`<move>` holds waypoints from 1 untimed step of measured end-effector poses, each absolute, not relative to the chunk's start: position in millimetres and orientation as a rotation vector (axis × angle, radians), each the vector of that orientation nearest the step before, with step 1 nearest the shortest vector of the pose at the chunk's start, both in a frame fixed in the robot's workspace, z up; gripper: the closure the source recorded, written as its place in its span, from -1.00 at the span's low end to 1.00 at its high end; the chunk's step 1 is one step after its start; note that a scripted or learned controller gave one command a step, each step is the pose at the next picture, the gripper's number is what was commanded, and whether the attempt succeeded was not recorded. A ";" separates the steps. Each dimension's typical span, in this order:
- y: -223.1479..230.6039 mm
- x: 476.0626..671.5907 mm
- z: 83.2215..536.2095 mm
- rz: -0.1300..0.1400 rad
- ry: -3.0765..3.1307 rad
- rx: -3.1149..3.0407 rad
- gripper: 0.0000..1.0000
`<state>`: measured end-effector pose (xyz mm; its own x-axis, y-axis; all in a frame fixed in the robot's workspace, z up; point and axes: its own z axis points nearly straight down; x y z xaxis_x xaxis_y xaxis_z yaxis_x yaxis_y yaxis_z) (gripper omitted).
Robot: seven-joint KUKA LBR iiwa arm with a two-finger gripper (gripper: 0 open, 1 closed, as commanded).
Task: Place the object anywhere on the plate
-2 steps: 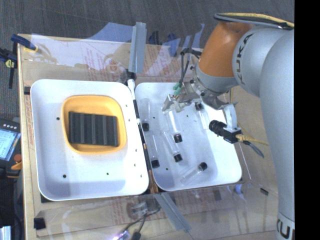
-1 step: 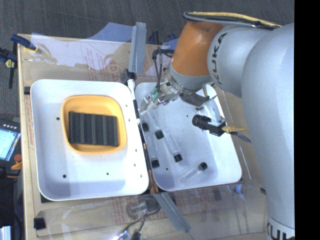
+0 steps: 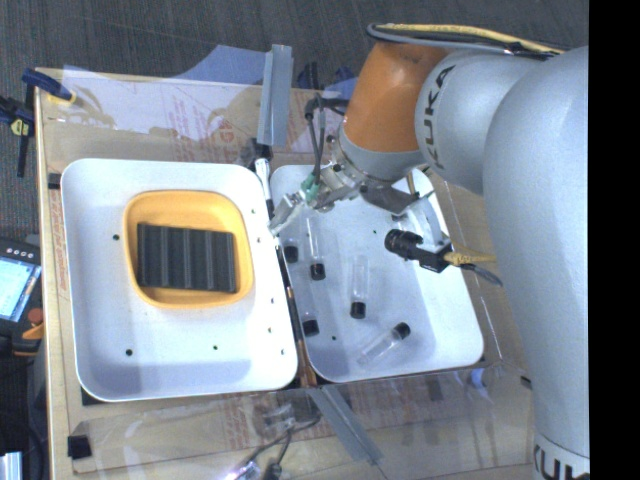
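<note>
Grey arm casing [image 3: 520, 218] fills the foreground, its orange band [image 3: 395, 93] above the right bin [image 3: 455, 343]. Its end effector [image 3: 300, 203] hangs at that bin's upper left corner; whether it is open or closed cannot be told. Clear vials with black caps [image 3: 358, 288] lie scattered in the right bin. A yellow plate [image 3: 185, 208] with a dark ribbed insert sits in the left bin [image 3: 150, 368].

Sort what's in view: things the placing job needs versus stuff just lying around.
Job:
- clear plastic vials with black caps in the right white bin
- yellow plate with dark ridged centre in the left white bin
- gripper

Lying about:
- handheld screen at the left edge
- blue-handled clamp
</note>
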<state>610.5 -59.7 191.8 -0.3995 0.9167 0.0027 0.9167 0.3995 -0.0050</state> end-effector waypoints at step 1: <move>-19.8 606.3 208.8 0.002 -2.597 -1.767 -1.00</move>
